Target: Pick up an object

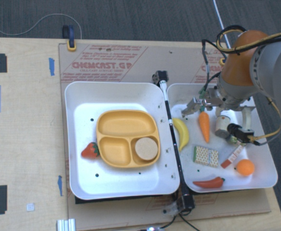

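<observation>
Jaws' state: cannot tell, view too cluttered. Gripper (pixel 204 108) over right bin (pixel 264 176) near its back edge, seemingly touching carrot (pixel 204 126); banana (pixel 181 132) beside.

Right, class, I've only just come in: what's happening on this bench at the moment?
A grey and orange robot arm reaches in over the right bin, its claw hanging above the top end of a carrot. Nearby lie a banana, an orange and a red chili. The left bin holds a yellow divided tray and a strawberry.
</observation>
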You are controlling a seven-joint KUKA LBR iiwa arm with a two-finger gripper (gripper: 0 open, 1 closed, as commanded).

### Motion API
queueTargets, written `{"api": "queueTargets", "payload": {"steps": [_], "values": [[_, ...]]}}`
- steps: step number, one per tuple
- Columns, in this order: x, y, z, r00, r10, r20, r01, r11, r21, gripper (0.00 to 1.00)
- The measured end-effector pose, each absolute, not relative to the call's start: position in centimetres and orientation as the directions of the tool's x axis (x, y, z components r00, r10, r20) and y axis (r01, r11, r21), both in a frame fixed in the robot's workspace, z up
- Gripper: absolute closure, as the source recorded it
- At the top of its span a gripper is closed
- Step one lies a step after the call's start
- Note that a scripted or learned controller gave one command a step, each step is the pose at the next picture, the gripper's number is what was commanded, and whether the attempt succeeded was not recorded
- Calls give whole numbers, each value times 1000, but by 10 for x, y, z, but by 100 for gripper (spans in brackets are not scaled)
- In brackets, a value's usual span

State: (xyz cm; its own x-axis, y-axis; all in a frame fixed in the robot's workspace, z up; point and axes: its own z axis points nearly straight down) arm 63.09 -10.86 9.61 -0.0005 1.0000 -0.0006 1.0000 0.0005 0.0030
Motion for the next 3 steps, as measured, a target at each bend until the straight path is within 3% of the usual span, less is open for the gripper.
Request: {"api": "queueTargets", "payload": {"steps": [1,2,3], "values": [[631,-108,106,0,1000,-1,1000,0,5,100],[542,-41,185,-1,1000,2,1000,1,-1,100],[508,9,207,-1,1000,2,1000,1,-3,100]]}}
